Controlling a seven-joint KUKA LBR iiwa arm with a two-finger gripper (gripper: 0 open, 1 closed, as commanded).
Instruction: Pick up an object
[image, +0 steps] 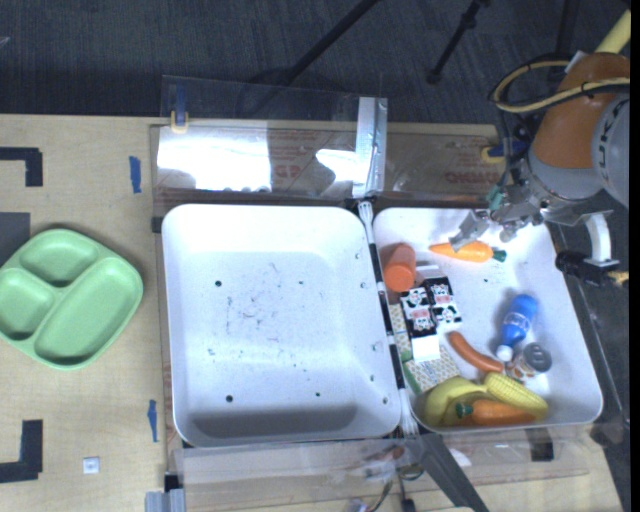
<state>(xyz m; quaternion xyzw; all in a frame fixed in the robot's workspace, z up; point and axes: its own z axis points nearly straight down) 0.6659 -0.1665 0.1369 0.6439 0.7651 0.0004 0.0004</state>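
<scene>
The grey arm's 2-finger gripper (478, 234) hangs at the far edge of the right-hand shallow white bin (575, 330), its fingers narrow and touching the small orange plastic toy carrot with a green tip (462, 252); whether they pinch it, I cannot tell. The carrot looks light, stiff and slick, so its thicker middle seems the safest hold.

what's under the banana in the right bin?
An orange carrot-like piece pokes out below the banana, with corn beside it. Anything further beneath is covered.
</scene>
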